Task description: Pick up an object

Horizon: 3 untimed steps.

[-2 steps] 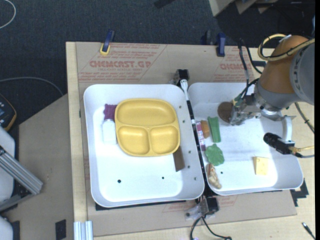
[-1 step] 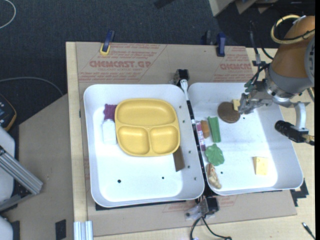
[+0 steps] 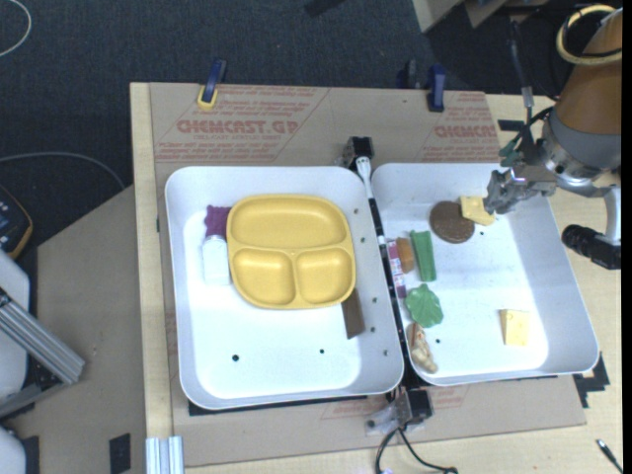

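Two shallow white bins are sitting side by side on the bench [image 3: 296,117]. The left white bin [image 3: 267,363] is carrying a yellow plastic tray with three compartments [image 3: 291,248], which is lying flat in the middle. A purple object [image 3: 215,219] and a small white object [image 3: 214,260] are lying just beside the tray's left edge, and a thin brown piece [image 3: 353,316] is lying at its lower right corner.

The right white bin [image 3: 553,294] is holding several small things. A round brown disc [image 3: 452,223] is lying flat near the top, and a small pale yellow block [image 3: 475,209] is touching its upper right edge. A green stick [image 3: 424,255] and a thin striped stick [image 3: 397,265] are lying near the left wall, both with the long axis going from top to bottom. Below them a green leaf-shaped piece [image 3: 426,305] and a tan piece [image 3: 422,349] are lying. A yellow cube [image 3: 514,327] is sitting well apart, near the lower right.

The gripper [image 3: 502,192] is hanging just beside the pale yellow block, at its right. I cannot tell how its jaws are standing, or whether it is touching the block.
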Tool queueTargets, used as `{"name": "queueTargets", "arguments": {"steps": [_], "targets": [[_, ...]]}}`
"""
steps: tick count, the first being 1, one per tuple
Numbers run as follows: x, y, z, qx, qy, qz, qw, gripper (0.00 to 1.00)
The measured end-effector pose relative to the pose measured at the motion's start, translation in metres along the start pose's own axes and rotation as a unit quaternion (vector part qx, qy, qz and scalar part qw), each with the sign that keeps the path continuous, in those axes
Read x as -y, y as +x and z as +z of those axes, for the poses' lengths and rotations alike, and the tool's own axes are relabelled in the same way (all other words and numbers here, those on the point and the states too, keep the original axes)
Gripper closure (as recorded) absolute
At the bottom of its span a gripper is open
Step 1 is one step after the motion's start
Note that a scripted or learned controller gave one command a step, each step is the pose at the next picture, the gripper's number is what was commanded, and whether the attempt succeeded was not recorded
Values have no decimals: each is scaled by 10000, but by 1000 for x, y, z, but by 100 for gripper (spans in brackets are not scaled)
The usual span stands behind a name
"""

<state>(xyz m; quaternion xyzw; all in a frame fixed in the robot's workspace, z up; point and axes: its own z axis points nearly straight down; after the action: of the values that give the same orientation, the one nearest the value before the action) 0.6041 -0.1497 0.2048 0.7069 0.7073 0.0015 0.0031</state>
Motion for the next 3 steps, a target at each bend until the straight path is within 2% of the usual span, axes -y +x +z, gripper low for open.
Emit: {"name": "queueTargets", "arguments": {"steps": [1, 3], "targets": [[-1, 0, -22, -1, 2, -2, 10000, 100], [32, 89, -29, -23, 55, -14, 10000, 100]]}}
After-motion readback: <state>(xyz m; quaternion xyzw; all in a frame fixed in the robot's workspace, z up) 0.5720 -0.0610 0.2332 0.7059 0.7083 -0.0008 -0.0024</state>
